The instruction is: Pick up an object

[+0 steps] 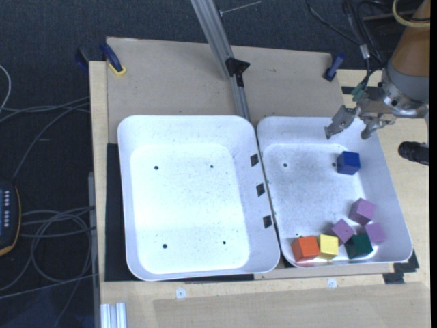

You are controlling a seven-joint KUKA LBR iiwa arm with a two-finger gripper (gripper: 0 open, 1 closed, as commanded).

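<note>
blue cube (pixel 348 162) alone mid right bin (pixel 300 132), open floor around | gripper (pixel 354 127) fingers spread, above bin's far edge

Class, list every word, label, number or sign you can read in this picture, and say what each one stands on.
None can be read.
The blocks, such as the blue block and the orange block, have plain faces with no print.
The white bins carry dark specks and small dots, not letters.
The dark device at the left edge has a row of small marks, too small and blurred to read.
</note>
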